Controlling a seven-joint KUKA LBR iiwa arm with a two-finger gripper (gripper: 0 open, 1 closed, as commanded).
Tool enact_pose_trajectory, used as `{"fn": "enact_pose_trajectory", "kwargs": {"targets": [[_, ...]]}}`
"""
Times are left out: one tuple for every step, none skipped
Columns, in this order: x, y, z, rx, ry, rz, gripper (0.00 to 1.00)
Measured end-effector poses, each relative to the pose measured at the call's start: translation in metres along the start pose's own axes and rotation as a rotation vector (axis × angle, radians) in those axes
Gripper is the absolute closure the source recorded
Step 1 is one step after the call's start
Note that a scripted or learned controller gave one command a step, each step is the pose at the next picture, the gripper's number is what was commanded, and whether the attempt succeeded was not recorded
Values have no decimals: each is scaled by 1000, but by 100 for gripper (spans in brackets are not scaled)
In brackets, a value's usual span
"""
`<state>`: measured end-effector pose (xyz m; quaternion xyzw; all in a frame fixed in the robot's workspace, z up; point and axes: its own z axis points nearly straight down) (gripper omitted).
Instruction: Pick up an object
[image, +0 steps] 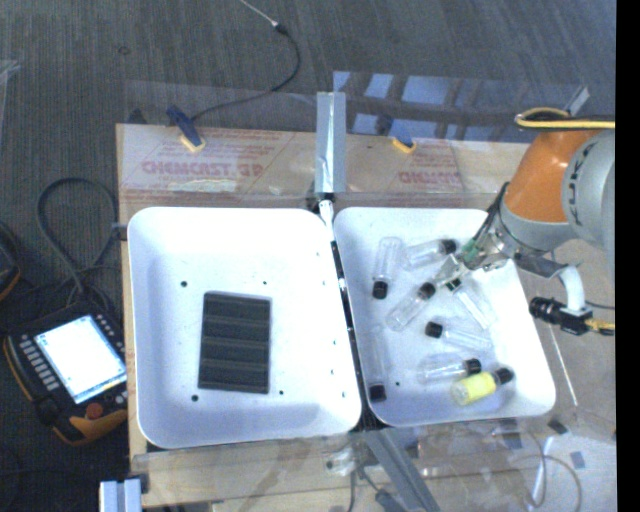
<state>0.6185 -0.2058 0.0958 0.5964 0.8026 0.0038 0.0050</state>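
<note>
Nearest you, the grey arm (560, 195) with its orange band comes in from the right, its claw (468, 255) low over the right bin (535, 400), among clear vials (420, 252) with black caps. You can't tell how wide the claw stands, nor whether it grips anything. More vials lie scattered around it; a yellow vial (472, 387) sits near the front corner. Left bin (160, 420): one black ridged tray (236, 342).
</note>
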Motion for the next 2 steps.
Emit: {"fn": "enact_pose_trajectory", "kwargs": {"targets": [[2, 46, 8, 46, 8, 156, 100], [48, 68, -119, 13, 0, 268, 100]]}}
